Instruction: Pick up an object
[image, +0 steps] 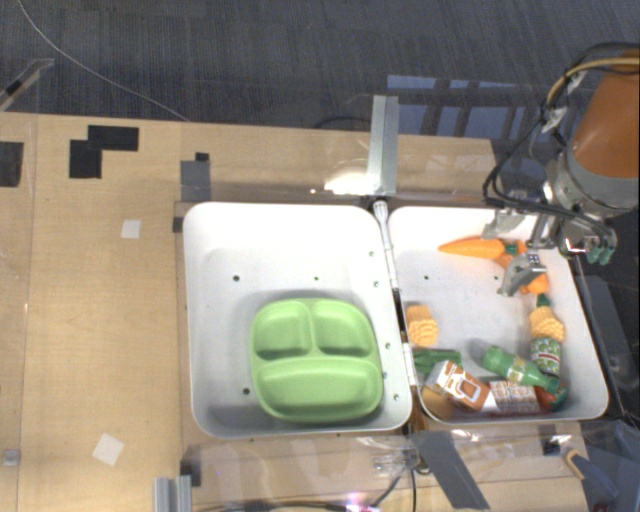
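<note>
Toys are heaped along the near wall of the right bin (596, 370): a small carton (458, 387) and a green bottle (520, 368).
Above the far right part, the gripper (522, 268) is seen just beside an orange carrot (474, 246); finger state cannot be told. A green divided plate (316, 359) lies in the left bin (215, 250).

We see a wooden bench (90, 330) w/ two white bins side by side: left bin (215, 300) & right bin (460, 300), rims touching at centre. Behind the join, a metal post (384, 145) stands upright. Far left, black patches (100, 148) on the bench top; nearby a small white square (131, 229). Beyond the bench, dark carpet (250, 50) w/ a thin cable (100, 75) across it.
</note>
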